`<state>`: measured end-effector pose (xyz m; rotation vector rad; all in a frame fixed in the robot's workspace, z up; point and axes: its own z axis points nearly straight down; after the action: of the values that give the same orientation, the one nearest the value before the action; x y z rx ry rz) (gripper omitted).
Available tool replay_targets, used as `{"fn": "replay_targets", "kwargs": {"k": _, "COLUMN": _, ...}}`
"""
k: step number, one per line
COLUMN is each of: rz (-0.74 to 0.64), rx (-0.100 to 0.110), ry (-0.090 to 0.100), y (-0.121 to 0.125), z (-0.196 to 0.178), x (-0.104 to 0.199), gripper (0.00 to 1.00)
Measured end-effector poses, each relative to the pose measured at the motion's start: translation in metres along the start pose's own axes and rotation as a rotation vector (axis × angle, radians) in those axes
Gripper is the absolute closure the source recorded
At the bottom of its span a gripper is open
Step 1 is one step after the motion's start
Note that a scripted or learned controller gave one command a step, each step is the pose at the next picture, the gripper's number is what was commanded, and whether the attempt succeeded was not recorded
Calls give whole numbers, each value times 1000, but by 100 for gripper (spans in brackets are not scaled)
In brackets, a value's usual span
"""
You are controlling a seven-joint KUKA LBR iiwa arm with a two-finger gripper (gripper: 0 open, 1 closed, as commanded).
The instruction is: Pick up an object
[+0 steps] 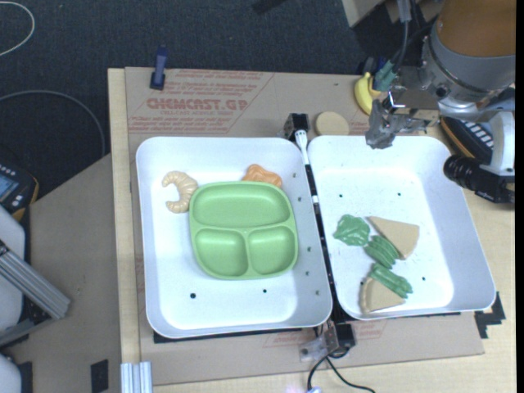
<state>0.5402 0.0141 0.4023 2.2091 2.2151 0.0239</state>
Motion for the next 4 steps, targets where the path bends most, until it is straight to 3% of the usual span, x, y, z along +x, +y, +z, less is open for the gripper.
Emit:
{"fn": "replay_targets", "kwargs": {"k": 1, "rz": -1, "rx": 34, "ry": -1, "y": -55, "z": 105, "x": 37, "gripper": 100}}
{"fn": "replay_targets", "kwargs": {"k": 2, "rz": -4, "rx": 1, "ry": 4, "y": -59, "z": -47, "x": 74, "gripper": 100}}
{"fn": "replay_targets", "kwargs": {"k": 3, "rz": 9, "rx": 29, "ry": -4, "y": -41, "z": 51, "x": 22, "gripper": 100}}
{"fn": "replay_targets", "kwargs": {"k": 4, "rz": -3, "rx": 28, "ry": -1, "y": -50, "z": 103, "x": 84, "gripper": 100}}
